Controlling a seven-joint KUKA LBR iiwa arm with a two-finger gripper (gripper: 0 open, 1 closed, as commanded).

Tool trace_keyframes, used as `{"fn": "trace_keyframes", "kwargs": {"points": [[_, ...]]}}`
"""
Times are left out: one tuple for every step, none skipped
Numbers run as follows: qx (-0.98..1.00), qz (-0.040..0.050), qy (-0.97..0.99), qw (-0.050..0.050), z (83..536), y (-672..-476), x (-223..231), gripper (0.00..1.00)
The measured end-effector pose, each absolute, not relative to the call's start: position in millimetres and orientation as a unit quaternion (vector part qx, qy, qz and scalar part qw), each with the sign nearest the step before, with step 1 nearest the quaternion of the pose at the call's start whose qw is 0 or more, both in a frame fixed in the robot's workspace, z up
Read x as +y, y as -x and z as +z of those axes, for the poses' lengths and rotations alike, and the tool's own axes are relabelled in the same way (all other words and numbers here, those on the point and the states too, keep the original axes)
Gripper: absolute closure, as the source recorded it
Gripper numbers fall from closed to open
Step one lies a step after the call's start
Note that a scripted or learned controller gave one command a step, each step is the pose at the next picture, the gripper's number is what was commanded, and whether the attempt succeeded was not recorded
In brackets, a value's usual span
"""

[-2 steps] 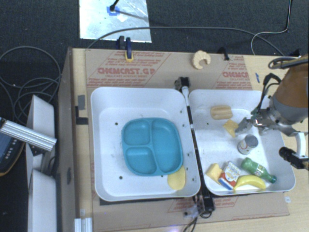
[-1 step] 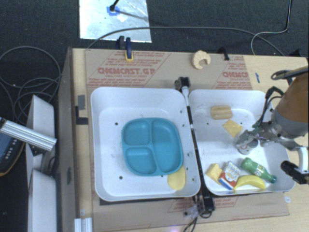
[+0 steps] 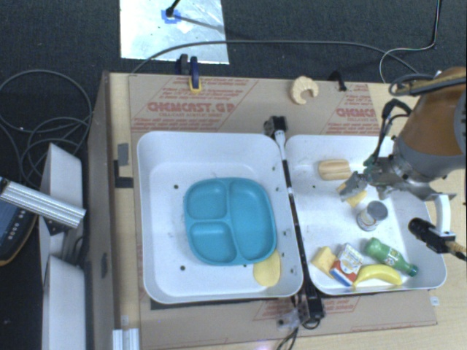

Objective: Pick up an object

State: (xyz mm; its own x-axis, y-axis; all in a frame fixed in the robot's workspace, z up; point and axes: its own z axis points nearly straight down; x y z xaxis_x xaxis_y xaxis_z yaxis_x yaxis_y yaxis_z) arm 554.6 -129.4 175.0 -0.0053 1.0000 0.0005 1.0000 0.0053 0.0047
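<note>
My gripper hangs low over the upper middle of the right bin, reaching in from the right. A tan bread-like block lies just to its upper left. A small yellowish piece sits right beneath it, partly hidden. A grey round can lies just below the gripper. Along the bin's front are a yellow wedge, a small white and red box, a banana and a green bottle. Nothing shows held.
The left bin bears a blue divided plate and a yellow piece at its front. A tan pastry-shaped toy lies on the cardboard behind the bins. Cables run at the back and left.
</note>
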Motion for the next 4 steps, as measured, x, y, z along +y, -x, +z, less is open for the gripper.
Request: {"fn": "trace_keyframes", "kwargs": {"points": [[0.708, -0.0005, -0.707, 0.0, 116, -574.2, -163, 0.0], [0.708, 0.0002, -0.706, 0.001, 84, -597.6, -177, 0.0], [0.709, 0.0013, -0.705, 0.003, 96, -599.0, -177, 1.0], [0.708, 0.001, -0.706, 0.001, 166, -550.6, -156, 1.0]]}}
